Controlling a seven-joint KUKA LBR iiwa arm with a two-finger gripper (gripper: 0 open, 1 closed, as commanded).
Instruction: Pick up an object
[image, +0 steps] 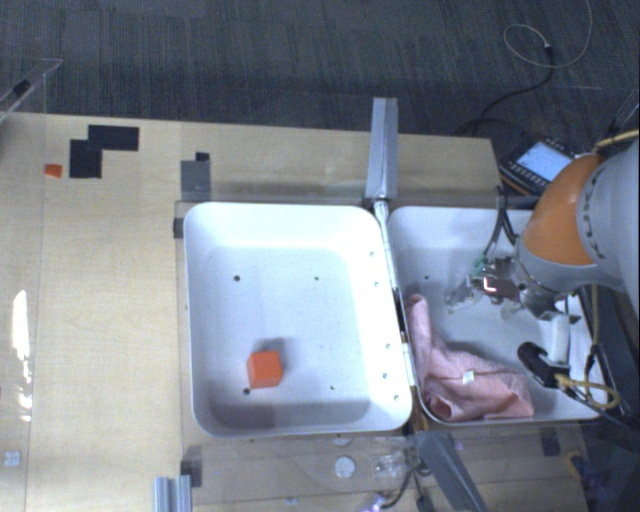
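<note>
Surface (100, 330): pale wood, carrying two shallow white bins side by side.

Left bin (200, 300): holds one orange block (265, 369), lying on the floor of the bin toward its 7 o'clock corner, apart from the walls.

Right bin (440, 235): holds one pink cloth (455, 380), crumpled, spread along the bin's near edge from about 9 o'clock round to 5 o'clock; its narrow end runs up beside the wall shared with the left bin. A small white tag shows on the cloth near its middle.

Arm (585, 215): grey with an orange band, entering from 3 o'clock over the right bin.

Hand (480, 290): positioned above the middle of the right bin, just beyond the upper edge of the pink cloth, at roughly 1 o'clock from the cloth's bulk. Nothing is visible between its fingers; whether they are spread or closed cannot be told at this angle.

Other items on the surface: black shapes (100, 148) and a small orange marker (53, 171) at 10 o'clock, well apart from both bins; a grey metal post (382, 150) at 12 o'clock, standing between the bins.
</note>
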